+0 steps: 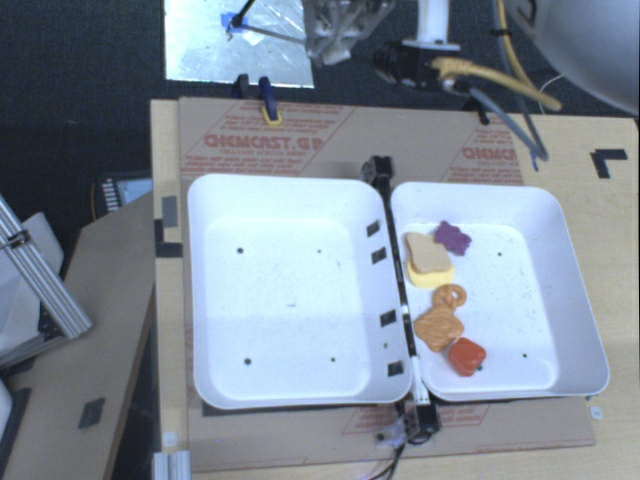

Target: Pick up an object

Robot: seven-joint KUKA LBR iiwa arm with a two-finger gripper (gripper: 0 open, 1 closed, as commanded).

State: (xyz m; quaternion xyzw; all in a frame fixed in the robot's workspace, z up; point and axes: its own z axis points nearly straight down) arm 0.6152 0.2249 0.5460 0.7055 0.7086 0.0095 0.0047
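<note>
Several toy food pieces lie along the left side of the right bin point(560, 268). From back to front they are a purple piece point(452, 236), a tan bread slice point(428, 254) resting on a yellow piece point(432, 277), an orange pretzel point(450, 295), an orange-brown lump point(437, 327) and a red piece point(467, 356). My gripper point(335, 30) hangs high at the top of the view, beyond the far edge of the bench and well away from the objects. Nothing is seen in it.
The left bin point(215, 298) adjoins the right one along a black-clipped seam point(385, 258). Both rest on a cardboard sheet point(300, 138). A shiny metal plate point(215, 28) lies behind the bench, with a yellow-blue clamp point(268, 103) nearby. An aluminium rail point(40, 278) stands at the left.
</note>
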